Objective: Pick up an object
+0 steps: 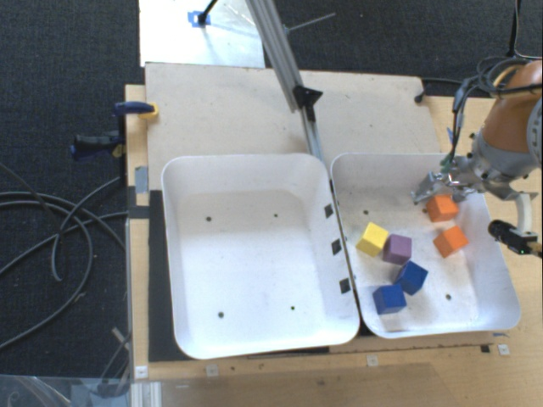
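The arm [509, 121] leans in over the right bin [475, 312], its gripper [439, 186] low, just above an orange block [441, 208]. Whether it grips anything, I cannot tell.

Lighting: even, bright overhead. White bins [254, 176] near-overexposed; shadows soft, faint. Focus slightly soft overall; glare patch top, on pale sheet [204, 19].

Six coloured cubes [397, 249], right bin [373, 176]
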You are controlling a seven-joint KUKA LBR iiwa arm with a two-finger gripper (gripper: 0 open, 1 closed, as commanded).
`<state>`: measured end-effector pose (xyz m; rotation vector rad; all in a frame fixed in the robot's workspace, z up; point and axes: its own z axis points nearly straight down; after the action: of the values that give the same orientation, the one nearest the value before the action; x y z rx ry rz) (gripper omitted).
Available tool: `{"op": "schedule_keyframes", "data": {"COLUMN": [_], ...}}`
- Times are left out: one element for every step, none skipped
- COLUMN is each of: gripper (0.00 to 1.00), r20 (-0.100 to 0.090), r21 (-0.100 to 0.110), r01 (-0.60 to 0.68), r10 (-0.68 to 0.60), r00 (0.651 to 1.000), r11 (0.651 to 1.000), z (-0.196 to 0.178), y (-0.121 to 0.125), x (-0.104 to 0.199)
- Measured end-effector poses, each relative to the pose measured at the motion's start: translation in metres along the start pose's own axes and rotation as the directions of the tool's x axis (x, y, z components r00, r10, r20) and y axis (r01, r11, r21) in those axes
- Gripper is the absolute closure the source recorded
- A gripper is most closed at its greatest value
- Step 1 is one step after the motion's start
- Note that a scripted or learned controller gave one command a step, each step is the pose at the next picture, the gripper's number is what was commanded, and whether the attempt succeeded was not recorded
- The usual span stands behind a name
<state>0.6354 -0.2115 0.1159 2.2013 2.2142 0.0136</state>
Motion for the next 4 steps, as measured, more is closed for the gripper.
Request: {"op": "schedule_keyframes", "data": {"gripper": [0.00,0.00,0.00,0.00], "r20": [0.002,0.002,0.003,-0.011], "r21": [-0.005,-0.005,-0.006,0.017], "r01": [0.002,0.002,0.002,0.005], "r10": [-0.002,-0.002,-0.002,-0.004], "r00": [1.000,1.000,1.000,1.000], "r11": [1.000,1.000,1.000,1.000], "z": [0.004,0.005,0.006,0.023], "y": [-0.003,-0.004,-0.006,-0.055], "x": [-0.001,-0.001,-0.002,0.095]}}
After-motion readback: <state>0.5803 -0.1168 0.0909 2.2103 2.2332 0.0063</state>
